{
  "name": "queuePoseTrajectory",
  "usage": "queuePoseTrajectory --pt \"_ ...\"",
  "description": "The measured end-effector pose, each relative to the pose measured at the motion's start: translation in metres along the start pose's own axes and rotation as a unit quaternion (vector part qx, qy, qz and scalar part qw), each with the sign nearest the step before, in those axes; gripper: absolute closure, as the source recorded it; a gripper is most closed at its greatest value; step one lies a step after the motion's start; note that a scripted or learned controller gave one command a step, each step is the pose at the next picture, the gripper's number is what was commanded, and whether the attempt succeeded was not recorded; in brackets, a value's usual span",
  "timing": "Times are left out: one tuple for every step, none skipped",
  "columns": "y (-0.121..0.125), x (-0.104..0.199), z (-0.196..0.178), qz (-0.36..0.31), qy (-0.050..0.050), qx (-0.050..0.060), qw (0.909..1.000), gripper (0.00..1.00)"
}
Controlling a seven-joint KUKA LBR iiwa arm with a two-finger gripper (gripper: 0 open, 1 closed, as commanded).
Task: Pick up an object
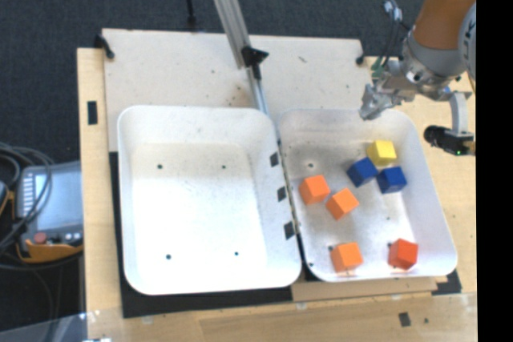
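Note:
The right bin [429, 196] holds several small cubes. A yellow cube [382, 151] lies near its far side, with two blue cubes [361, 171] [391, 179] just in front of it. Orange cubes rest at the middle left [314, 188] [342, 203] and near the front [347, 255]. A red-orange cube [403, 253] sits at the front right. My gripper [370, 109] hangs over the bin's far rim, behind and a little left of the yellow cube, with nothing visibly held.
The left bin [128, 172] lies beside the right one, and black clips [282, 192] mark their shared edge. A slanted aluminium post [228, 4] rises from behind the bins. A pendant with cables [44, 208] lies off the bench's left edge.

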State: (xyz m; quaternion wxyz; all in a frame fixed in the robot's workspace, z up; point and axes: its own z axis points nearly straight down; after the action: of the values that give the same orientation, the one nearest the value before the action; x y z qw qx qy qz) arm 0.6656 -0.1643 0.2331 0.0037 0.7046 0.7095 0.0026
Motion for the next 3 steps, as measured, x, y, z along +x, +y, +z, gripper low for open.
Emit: queuePoseTrajectory --pt "0.002 -0.002 -0.055 0.000 0.000 0.000 1.0000 1.00" --pt "-0.020 0.047 -0.059 0.001 0.001 0.004 1.0000 1.00" --pt "-0.036 0.085 -0.054 0.001 0.001 0.005 1.0000 1.00"
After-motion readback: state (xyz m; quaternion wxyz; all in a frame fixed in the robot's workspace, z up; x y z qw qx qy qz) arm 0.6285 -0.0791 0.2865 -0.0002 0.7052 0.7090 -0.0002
